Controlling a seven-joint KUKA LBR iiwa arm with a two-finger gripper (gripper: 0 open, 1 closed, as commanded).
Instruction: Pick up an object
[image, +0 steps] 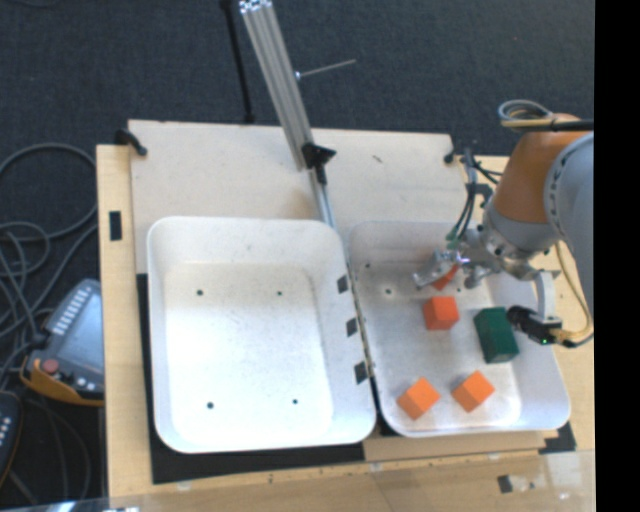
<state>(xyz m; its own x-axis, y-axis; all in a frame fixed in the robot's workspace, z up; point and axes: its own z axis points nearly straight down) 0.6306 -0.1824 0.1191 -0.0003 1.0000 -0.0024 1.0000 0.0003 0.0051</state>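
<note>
Orange cubes are what we count first, three of them in the right bin (395, 245): one cube (440, 313) near the bin's middle, two more (419, 397) (473, 390) side by side by its near rim. We see a dark green block (495, 335) just right of the middle cube. Our gripper (441, 274) hangs just above that middle cube; whether it grips anything, we cannot tell.

Grey pendant (72, 335) (orange-edged) beside bench (120, 300)
</note>
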